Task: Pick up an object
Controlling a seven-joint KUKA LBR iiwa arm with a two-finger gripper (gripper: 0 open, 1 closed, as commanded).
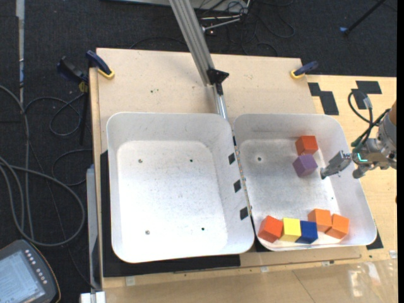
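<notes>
In the right bin (278,128), an orange cube (307,144) sits at the back with a purple cube (305,165) just in front of it. Along the front wall lie an orange cube (271,228), a yellow cube (291,229), a blue cube (308,231) and two more orange cubes (320,219) (339,225). My gripper (344,168) hovers at the bin's right side, a little right of the purple cube. It is open, with nothing between its fingers.
The left bin (164,188) lies beside the right one. A slanted metal pole (189,30) comes down to the bins' shared back edge. Clamps (100,65) (304,69) grip the board's far corners.
</notes>
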